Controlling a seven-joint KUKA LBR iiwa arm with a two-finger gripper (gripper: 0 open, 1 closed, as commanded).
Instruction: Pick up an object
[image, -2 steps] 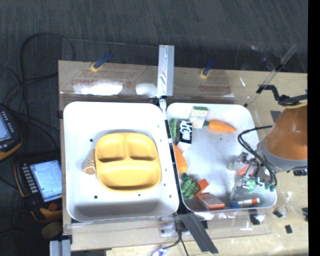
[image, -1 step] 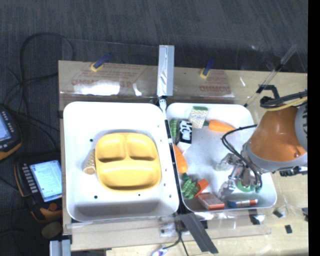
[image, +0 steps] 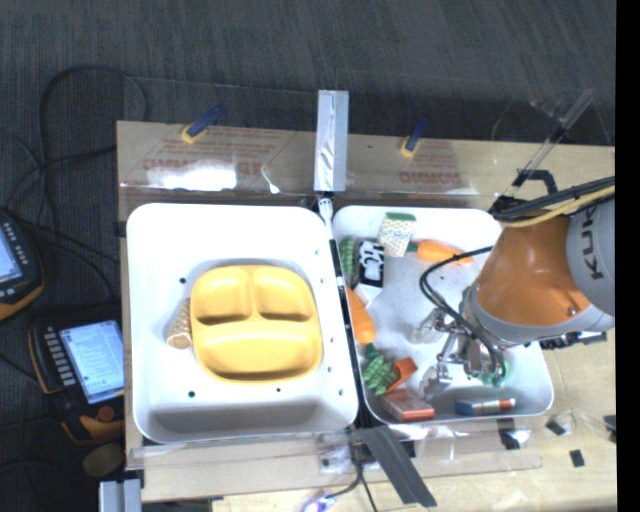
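My gripper (image: 455, 365) hangs low in the right bin (image: 541, 398), below the arm's orange band (image: 528, 280). It sits over the bin's front middle, among loose items. A red block (image: 410, 408) lies just in front and to the left of it. A marker with a red and blue body (image: 485, 406) lies just in front and to the right. A small green piece (image: 497, 372) shows right beside the gripper. Nothing is seen held.
The right bin also holds an orange carrot (image: 440, 252), a white dotted box (image: 397, 235), a black and white box (image: 371, 265), an orange piece (image: 361, 318) and a green toy (image: 378, 372). The left bin (image: 160, 240) holds a yellow divided plate (image: 256, 320) and a cone (image: 180, 325).
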